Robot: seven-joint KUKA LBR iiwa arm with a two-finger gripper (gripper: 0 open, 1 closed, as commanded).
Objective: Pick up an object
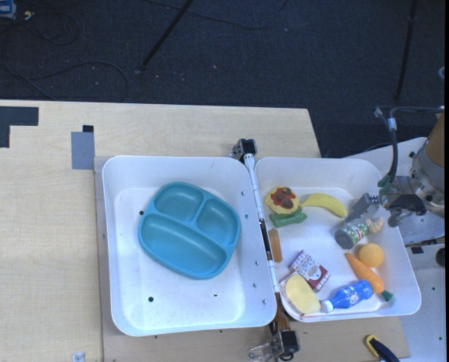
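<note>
The right white bin (337, 170) holds several toy foods: a yellow banana (324, 202), a burger-like piece on green (283, 204), a grey can (349, 233) lying on its side, an orange ball (371, 255), a carrot (365, 273), a blue bottle (349, 295), a yellow wedge (302, 296) and a red-and-white packet (309, 268). My gripper (381, 206) hangs low over the bin's right side, just up and right of the grey can and close to it. Nothing is visibly lifted off the bin floor.
A blue divided plate (189, 228) lies in the left white bin (111, 225). A thin brown stick (274, 245) rests by the divider between the bins. The arm's wrist (432, 176) and its cables (394, 138) stand over the right bin's right rim.
</note>
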